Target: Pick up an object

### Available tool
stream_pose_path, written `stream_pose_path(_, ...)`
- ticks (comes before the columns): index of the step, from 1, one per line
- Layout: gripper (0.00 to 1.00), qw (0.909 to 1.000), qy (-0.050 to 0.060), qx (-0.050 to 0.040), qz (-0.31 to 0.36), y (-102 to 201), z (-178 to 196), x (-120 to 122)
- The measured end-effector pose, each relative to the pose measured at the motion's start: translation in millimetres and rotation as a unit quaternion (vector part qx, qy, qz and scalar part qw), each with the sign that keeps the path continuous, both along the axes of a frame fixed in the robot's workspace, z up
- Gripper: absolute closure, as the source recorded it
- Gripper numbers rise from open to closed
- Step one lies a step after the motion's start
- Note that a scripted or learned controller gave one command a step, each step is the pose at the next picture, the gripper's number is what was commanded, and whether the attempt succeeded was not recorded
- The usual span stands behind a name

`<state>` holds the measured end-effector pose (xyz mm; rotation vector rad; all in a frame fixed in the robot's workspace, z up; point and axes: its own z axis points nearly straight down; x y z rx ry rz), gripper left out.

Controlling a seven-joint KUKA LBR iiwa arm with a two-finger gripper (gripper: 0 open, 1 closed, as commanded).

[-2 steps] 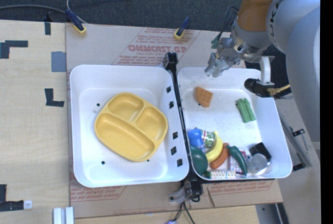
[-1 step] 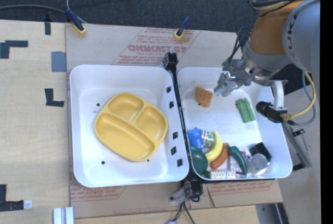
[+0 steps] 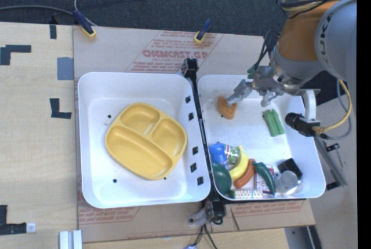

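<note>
Over in the right-hand shallow white bin [image 3: 316,152], the grey arm with its orange band has its two-finger gripper [image 3: 250,96] hanging above the bin's upper half. The fingers are spread apart with nothing between them: one metal finger [image 3: 238,93] slants down to the camera's left, the other [image 3: 268,98] points more straight down.

What matters for the next move, as far as I can judge: the small orange-brown chunk [image 3: 226,107], some kind of toy food piece, lies just beside the tip of that left-slanting finger, on the camera-left and slightly lower side. It's outside the gap, not in it. I can't tell whether the fingertip actually touches it or just overlaps it from this angle. It's a stubby lump without much of a long axis, so finger orientation probably won't matter much; the gripper just needs to shift left to straddle it.

The other candidate is the short green cylinder-like block [image 3: 273,123], just below the other finger. Its long axis runs roughly up-down in the picture, tilted a bit, so a grab would want to close across its narrow side.

Everything else is piled along the bin's lower edge, well apart from the gripper: a blue piece [image 3: 216,152], a yellow banana-shaped toy [image 3: 240,165] and more. The yellow divided plastic plate [image 3: 146,140] sits alone in the left white bin [image 3: 93,126].
</note>
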<state>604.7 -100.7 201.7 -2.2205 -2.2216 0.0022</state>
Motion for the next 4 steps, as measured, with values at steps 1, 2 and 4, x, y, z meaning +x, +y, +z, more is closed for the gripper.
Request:
stream_pose_path(1,0.00,1.0000,-0.001,0.0002,0.000,-7.3,-116.2,1.0)
stream_pose_path(2,1.00,1.0000,-0.002,-0.0006,0.000,-7.9,-106.6,1.3)
stream_pose_path(4,0.00,1.0000,0.000,0.0004,0.000,1.5,0.4,-44.5)
